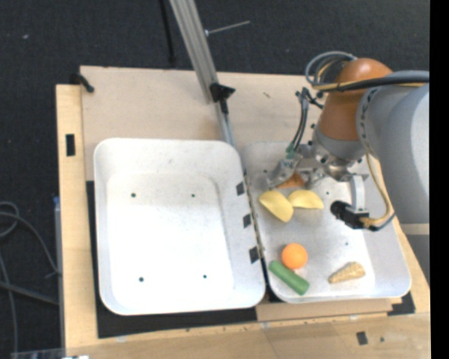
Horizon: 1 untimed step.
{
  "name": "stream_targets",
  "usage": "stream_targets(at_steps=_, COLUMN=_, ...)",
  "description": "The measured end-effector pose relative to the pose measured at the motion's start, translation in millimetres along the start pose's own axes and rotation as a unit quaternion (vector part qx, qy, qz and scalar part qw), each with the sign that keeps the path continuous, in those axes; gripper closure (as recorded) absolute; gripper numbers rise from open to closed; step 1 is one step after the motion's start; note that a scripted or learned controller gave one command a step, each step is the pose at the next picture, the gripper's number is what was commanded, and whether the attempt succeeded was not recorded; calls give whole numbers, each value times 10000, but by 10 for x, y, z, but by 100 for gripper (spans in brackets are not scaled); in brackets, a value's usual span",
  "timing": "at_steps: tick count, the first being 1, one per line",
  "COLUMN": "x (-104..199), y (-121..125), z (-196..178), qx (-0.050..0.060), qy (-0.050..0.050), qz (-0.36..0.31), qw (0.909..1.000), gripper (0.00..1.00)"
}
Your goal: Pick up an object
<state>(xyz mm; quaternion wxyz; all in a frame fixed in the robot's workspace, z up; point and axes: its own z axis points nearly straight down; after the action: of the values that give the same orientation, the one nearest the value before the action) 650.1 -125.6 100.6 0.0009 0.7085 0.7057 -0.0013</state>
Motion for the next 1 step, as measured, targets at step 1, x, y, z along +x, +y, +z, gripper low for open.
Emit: stream_targets(at_steps=1, x=-7, y=13, z=-129, qx=-26, qy=6, qz=20, qw=10000, gripper=100)
